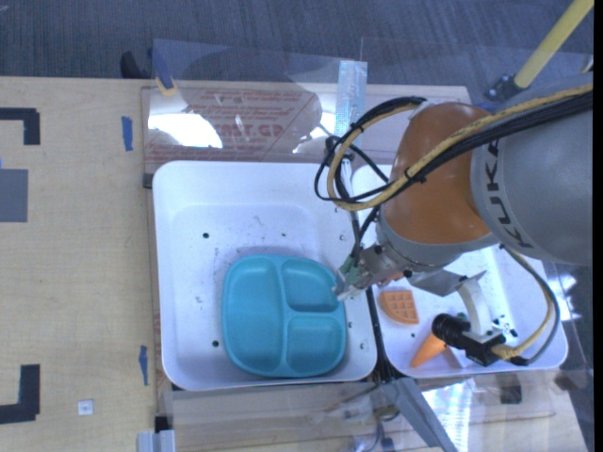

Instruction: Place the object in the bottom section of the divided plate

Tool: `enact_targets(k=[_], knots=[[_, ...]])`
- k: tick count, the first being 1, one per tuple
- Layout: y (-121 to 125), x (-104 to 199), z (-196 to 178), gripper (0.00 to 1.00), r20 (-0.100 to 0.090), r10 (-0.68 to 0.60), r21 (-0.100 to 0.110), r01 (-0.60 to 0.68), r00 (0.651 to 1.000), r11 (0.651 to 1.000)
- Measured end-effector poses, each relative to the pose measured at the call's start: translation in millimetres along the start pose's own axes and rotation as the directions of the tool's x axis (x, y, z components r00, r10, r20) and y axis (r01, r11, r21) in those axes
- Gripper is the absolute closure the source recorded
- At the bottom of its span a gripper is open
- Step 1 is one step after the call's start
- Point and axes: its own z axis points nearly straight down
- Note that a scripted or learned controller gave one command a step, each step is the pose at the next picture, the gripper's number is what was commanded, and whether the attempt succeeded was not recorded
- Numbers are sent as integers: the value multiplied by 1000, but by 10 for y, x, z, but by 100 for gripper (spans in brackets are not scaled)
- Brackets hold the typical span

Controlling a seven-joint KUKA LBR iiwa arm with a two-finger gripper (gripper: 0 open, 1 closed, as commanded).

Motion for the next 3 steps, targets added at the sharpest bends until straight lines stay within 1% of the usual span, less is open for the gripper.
enact_targets(k=[1,2,3], knots=[[273,736,-51,100,0,8,-3,-8,1000,1000],[103,257,0,100,1,-323,0,323,947,947],[289,794,587,100,-1,-486,1,486,874,874]])
